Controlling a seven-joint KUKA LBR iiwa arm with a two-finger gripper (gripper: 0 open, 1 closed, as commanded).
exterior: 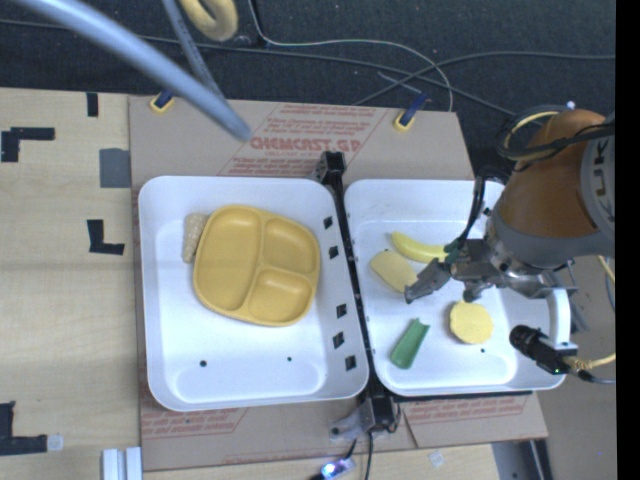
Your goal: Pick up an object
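Currently the arm (560, 183) sits over the right bin (440, 373), reaching in from the right, orange band above the wrist. Gripper (440, 280) is low in the bin's middle; the fingers (425, 283) point left toward the divider and look spread, nothing between them. Objects in the right bin: a banana (415, 246) just up-left of the gripper, a pale yellow wedge (392, 269) just left of the fingertips, close but can't tell if touching, a green block (410, 343) below it near the front wall, tilted, and a yellow round piece (471, 323) just below the wrist, lying flat on the bin floor. None of them is lifted. Left bin (240, 378) holds a yellow divided plate (256, 265) lying slightly rotated, with a tan sponge-like piece (192, 236) tucked partly under its left edge. Both bins rest on a cardboard sheet (300, 133) on the surface (60, 318). A grey pole (130, 43) crosses the top left, out of focus.
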